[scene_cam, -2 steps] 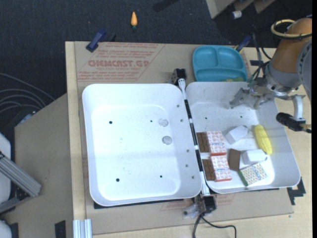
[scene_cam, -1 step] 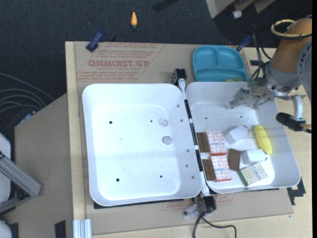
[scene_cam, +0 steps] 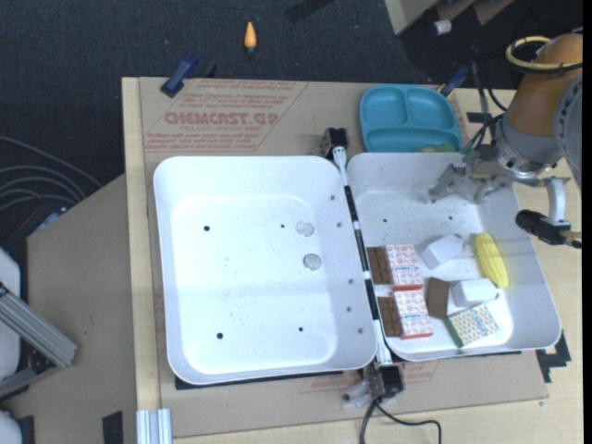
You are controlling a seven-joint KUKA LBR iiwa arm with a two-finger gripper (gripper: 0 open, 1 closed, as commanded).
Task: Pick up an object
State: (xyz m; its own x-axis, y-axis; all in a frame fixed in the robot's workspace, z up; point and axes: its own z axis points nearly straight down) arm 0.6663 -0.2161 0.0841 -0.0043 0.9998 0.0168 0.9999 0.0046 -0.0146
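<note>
My gripper (scene_cam: 467, 185) hangs over the back part of the right bin (scene_cam: 398, 178), below the grey wrist and orange band. Its two grey fingers (scene_cam: 444, 186) stand apart, open, with nothing between them. The objects lie nearer the bin's front: a yellow corn cob (scene_cam: 491, 260), white blocks (scene_cam: 442, 248) (scene_cam: 475, 291), red-and-white patterned boxes (scene_cam: 402, 265) (scene_cam: 413, 313), a checked packet (scene_cam: 476, 324) and brown bars (scene_cam: 379, 265) (scene_cam: 437, 296). The gripper is behind them and touches none.
The left bin (scene_cam: 176, 248) holds two small round grey discs (scene_cam: 305, 229) (scene_cam: 312, 262). A teal divided tray (scene_cam: 412, 118) sits behind the right bin. A blue clip (scene_cam: 180, 75) and a small orange piece (scene_cam: 250, 35) lie beyond the board's back edge.
</note>
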